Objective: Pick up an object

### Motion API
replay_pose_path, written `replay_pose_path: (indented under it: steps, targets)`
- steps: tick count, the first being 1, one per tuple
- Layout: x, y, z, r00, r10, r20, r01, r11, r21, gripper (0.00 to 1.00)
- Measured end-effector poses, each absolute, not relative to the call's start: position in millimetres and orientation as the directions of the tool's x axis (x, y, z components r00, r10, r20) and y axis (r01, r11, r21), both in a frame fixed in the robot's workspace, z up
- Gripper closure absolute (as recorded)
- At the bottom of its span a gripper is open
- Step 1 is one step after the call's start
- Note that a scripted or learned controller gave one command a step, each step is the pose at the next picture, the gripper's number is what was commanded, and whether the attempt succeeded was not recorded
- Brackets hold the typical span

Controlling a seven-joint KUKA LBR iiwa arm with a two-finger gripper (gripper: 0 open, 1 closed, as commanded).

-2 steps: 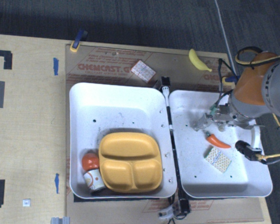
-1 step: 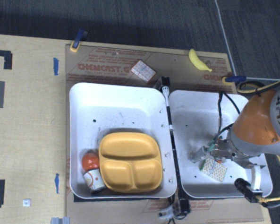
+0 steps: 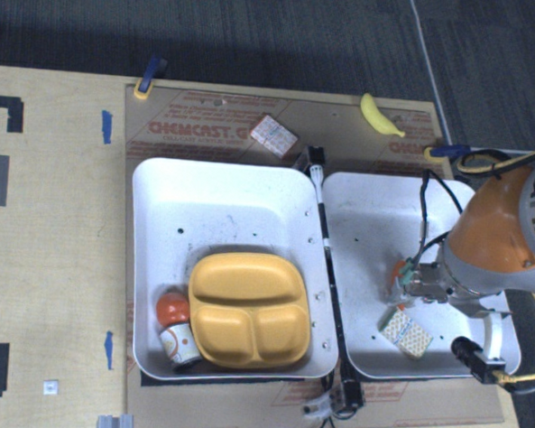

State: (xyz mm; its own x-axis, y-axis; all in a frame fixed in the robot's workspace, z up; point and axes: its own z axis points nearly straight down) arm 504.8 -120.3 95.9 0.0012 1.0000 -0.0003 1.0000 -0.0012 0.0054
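Patterned packet [image 3: 406, 333]: lies tilted on the right bin [image 3: 367, 215] floor, lower right of frame, just below the gripper [image 3: 408, 282].
Gripper: hangs low over that bin; grip state cannot be told.
Left bin [image 3: 160, 193]: yellow divided tray [image 3: 247, 305], orange-and-white toy [image 3: 176, 325] beside it.

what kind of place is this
Likely a robotics lab's grasping test bench: two white bins taped side by side on a wooden bench, a KUKA arm reaching in, and toy props like a yellow compartment tray.
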Motion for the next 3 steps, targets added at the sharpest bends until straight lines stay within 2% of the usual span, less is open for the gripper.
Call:
replay_pose_path:
  steps: [1, 2, 3]
  targets:
    - [480.3, -48, 216, -0.002, 1.0, 0.0, 1.0, 0.002, 0.002, 1.0]
    - [480.2, -49, 216, -0.001, 1.0, 0.0, 1.0, 0.001, 0.002, 0.0]
    - [480.8, -96, 86, 0.001, 1.0, -0.002, 1.0, -0.001, 0.006, 0.0]
